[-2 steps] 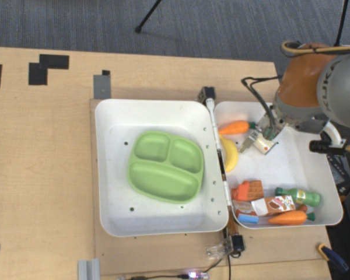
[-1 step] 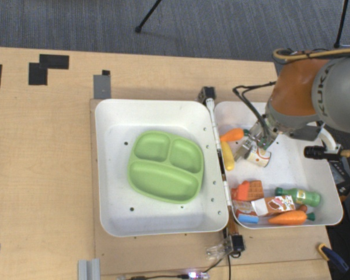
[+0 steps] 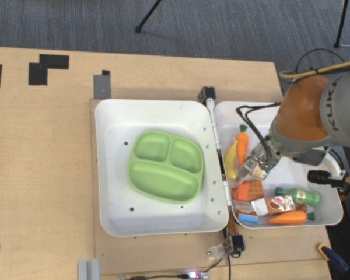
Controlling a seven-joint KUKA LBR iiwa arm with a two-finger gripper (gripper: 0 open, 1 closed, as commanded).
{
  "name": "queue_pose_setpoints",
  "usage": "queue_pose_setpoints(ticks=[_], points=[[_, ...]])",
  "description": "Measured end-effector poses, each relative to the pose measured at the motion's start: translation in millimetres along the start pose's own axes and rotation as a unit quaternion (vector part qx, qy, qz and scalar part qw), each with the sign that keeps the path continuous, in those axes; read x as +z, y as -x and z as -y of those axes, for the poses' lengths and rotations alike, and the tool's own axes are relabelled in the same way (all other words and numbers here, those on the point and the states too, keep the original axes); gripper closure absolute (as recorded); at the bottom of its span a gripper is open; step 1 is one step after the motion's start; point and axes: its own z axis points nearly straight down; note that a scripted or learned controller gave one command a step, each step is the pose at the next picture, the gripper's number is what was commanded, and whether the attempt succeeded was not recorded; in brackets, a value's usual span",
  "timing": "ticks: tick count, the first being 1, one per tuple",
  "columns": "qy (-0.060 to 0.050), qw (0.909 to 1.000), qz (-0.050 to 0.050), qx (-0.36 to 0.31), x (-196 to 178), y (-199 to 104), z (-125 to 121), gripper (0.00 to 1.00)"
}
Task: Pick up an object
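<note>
Camera view: gripper (image 3: 254, 167) hangs low over right bin (image 3: 336, 212), near toy banana (image 3: 230, 160); finger state cannot be told. Approach step; next, descend and close.

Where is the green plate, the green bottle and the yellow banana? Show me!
green plate (image 3: 165, 167): camera view, on its big lower compartment, in the left bin.
green bottle (image 3: 303, 198): camera view, on its green body, in the right bin.
yellow banana (image 3: 231, 161): camera view, on its middle, by the right bin's left wall.
</note>
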Motion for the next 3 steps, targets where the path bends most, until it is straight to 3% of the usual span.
queue_pose_setpoints(ticks=[1, 2, 3], points=[[-0.001, 0.9980, -0.001, 0.063, 0.5, 9.9, -12.3, 0.00], [0.000, 0.9964, 0.000, 0.084, -98.7, -15.3, -85.4, 0.00], [-0.001, 0.9986, 0.000, 0.052, -8.8, 36.2, -17.8, 0.00]])
